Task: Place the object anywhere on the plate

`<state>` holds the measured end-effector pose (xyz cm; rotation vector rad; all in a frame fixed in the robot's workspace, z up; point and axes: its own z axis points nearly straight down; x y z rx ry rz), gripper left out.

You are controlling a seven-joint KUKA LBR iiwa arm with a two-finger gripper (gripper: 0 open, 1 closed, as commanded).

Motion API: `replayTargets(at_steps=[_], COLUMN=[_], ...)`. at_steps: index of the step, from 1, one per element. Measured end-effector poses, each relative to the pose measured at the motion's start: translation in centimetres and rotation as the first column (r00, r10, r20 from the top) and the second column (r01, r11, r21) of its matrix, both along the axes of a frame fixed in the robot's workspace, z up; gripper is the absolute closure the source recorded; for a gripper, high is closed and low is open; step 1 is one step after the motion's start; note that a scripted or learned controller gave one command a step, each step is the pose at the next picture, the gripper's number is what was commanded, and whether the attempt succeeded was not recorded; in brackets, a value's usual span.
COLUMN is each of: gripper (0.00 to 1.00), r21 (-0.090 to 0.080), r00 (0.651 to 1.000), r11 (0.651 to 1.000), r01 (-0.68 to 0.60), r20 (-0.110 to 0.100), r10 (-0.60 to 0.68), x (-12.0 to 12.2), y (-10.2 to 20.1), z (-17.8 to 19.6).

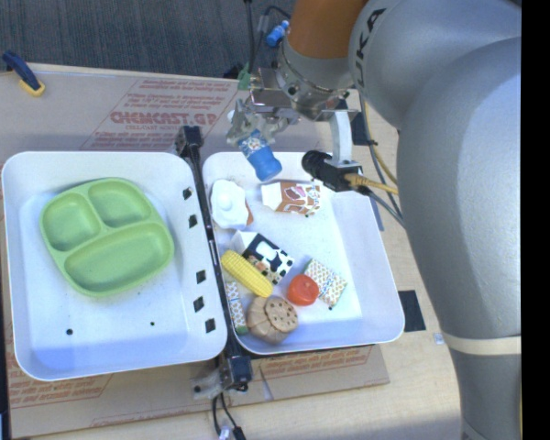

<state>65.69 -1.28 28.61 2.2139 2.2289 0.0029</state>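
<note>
Camera view from above: the small clear plastic bottle with a blue cap (259, 155) hangs tilted, cap end lowest, at the upper middle of the frame, over the far edge of the right white bin (371, 273). The metal jaws of the gripper (253, 132) are clamped on its clear upper body.

The green three-compartment plastic plate (105, 235) lies in the left white bin (18, 319), toward the frame's left, its smooth sections bare, with open white floor around it, widest below and to its right. A black hinged divider (202, 246) runs between the two bins.

The right bin is crowded: a white cup-like piece (226, 202), a brown-and-white patterned packet (293, 197), a black-and-white cow-print block (269, 258), a yellow ridged corn cob (245, 274), a red round tomato (302, 290), a chequered packet (326, 280) and a round tan cookie (277, 315). Both bins rest on a cardboard-covered surface (147, 108).
</note>
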Motion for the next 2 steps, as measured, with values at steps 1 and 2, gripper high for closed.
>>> replayTargets(at_steps=[1, 2], gripper=[1.00, 1.00], r21=[-0.002, -0.002], r00=[1.000, 1.000], r11=[1.000, 1.000], r01=[-0.001, -0.001], r20=[-0.004, -0.004], r10=[0.001, 0.001], x=[-11.5, -5.2], y=[4.7, 11.2], z=[-0.5, -3.2])
